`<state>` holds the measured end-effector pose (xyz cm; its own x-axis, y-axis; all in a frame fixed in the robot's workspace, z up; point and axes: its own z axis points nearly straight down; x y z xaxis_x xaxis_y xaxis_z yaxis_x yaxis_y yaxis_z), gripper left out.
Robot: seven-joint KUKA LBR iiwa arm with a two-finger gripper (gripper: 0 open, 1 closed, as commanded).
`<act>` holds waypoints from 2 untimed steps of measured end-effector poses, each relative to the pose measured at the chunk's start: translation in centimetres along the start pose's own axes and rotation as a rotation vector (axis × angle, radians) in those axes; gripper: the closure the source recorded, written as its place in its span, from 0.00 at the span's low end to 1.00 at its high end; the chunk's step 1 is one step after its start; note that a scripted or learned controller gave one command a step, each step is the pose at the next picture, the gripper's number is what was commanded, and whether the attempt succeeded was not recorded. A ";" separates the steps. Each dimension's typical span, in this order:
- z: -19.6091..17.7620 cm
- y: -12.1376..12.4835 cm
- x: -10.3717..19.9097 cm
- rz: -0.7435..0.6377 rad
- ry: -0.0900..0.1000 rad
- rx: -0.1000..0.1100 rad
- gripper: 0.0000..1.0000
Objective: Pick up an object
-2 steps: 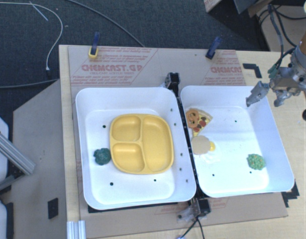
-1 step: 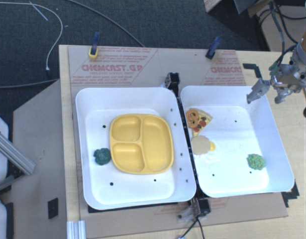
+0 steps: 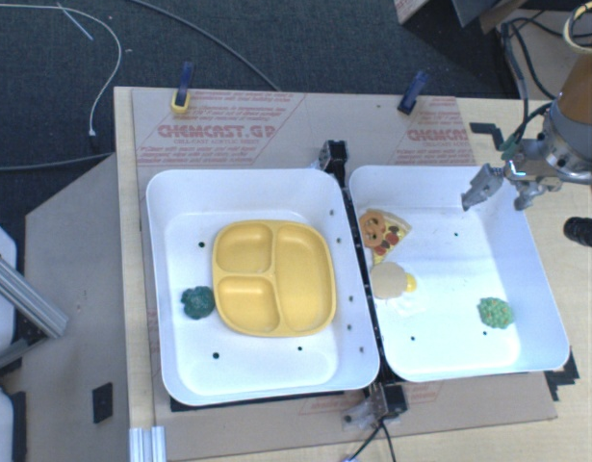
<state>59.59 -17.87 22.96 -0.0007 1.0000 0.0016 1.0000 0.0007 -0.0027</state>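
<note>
Above the far-right rim of the shallow white plastic right bin (image 3: 541, 268), the grey two-finger gripper (image 3: 502, 189) hangs released w/ nothing held; the green knobbly broccoli toy (image 3: 495, 312), near that bin's front-right corner, wants a straight, centred descent.

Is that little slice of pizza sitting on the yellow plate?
No, the pizza slice lies on the floor of the right bin, while the yellow plate sits in the left bin.
</note>
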 end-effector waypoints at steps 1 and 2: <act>4.6 0.1 0.9 0.000 0.000 0.002 0.00; 11.0 0.1 1.1 0.000 0.001 0.004 0.00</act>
<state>59.70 -16.71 11.98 -0.0007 1.0000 0.0026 1.0000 0.0007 -0.0067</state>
